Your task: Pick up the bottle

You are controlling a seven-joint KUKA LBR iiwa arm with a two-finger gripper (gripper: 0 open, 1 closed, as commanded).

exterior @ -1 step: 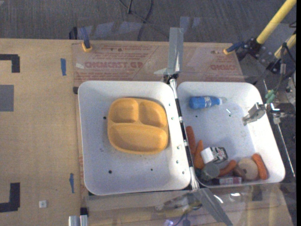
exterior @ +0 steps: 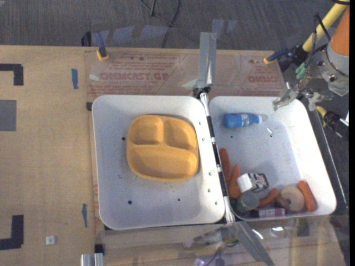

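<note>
Camera view: the blue bottle point(exterior: 242, 119) lies on its side at the far end of the right bin point(exterior: 316, 148), cap pointing right. The gripper point(exterior: 288, 97) hangs over that bin's far right corner, right of the bottle and apart from it, fingers spread with nothing between them. A yellow divided tray point(exterior: 162, 147) sits in the left bin point(exterior: 111, 187).

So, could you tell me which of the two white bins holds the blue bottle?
The right bin, nearer the arm. The blue bottle lies on its side near its far wall; the left bin holds a yellow divided plate.
</note>
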